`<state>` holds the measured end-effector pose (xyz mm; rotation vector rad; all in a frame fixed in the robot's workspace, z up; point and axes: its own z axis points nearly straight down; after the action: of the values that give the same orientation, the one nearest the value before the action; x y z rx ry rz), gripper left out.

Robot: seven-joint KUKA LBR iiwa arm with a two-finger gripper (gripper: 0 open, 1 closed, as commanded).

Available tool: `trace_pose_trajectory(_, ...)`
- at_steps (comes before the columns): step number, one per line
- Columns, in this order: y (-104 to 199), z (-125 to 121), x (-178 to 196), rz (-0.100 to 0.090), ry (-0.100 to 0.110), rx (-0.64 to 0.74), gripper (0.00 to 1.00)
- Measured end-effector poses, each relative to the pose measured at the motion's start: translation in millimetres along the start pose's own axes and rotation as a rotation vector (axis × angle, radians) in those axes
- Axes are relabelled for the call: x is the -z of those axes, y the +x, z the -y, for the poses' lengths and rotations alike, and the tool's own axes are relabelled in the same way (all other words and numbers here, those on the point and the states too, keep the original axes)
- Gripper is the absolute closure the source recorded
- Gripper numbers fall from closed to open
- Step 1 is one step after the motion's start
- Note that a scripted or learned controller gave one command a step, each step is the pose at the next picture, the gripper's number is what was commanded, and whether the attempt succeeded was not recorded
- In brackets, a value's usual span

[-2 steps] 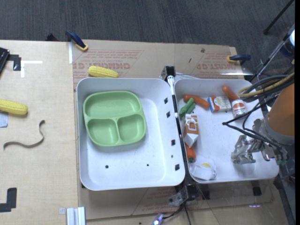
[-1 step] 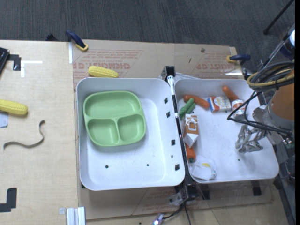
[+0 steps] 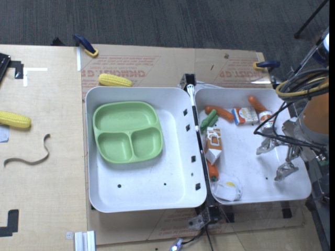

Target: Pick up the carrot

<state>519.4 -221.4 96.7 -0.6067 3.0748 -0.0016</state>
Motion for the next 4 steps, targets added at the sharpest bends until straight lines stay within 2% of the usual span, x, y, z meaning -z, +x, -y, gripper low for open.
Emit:
trace_pose_trajectory(1,3.1,-81.3,-4.8,-0.004,-0.003,-0.04,0.0)
trace_pose_trajectory(2,0.7,-81.5,4.5,0.0,-0.002,-0.038,1.0)
trace_pose_trajectory(3,-62.6,-58.2,28.8,0.001,-0.002,0.461,1.0)
trace_pose_trajectory(4,-16.1,5.7,-4.3,-0.002,-0.003,0.603,1.0)
